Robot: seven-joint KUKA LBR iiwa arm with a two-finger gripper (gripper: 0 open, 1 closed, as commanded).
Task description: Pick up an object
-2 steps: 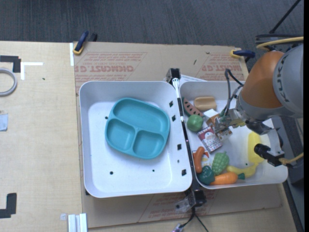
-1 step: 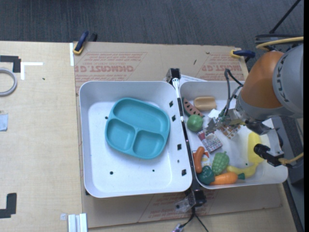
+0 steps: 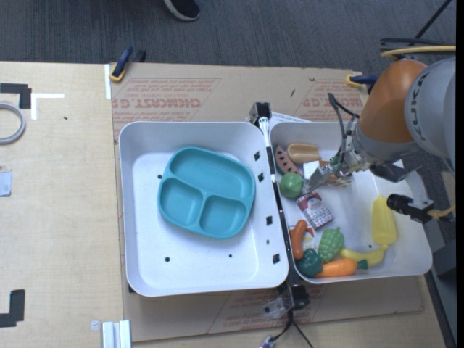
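The arm is at the approach step: the gripper (image 3: 335,171) hangs low inside the right bin (image 3: 406,263), and no object sits between its fingers, so nothing counts as picked. How wide the gripper is set cannot be told at this size.

All places below are given relative to the green ball (image 3: 291,185), which rests against the right bin's left wall. The gripper tip is just to the right of the ball and slightly above it in the view. The small printed card (image 3: 316,210) lies just below and right of the ball. A tan bun-shaped toy (image 3: 303,151) sits above the ball. The green bumpy toy (image 3: 331,243) and the orange carrot (image 3: 338,268) lie well below it. The yellow toy (image 3: 383,222) lies far to its right.

The likely targets are the ball or the card. The ball is round and smooth and would probably roll, so the next move calls for centring over it before closing. The card is flat and offers little to grasp.

The teal divided plate (image 3: 206,192) rests in the left bin (image 3: 138,209).
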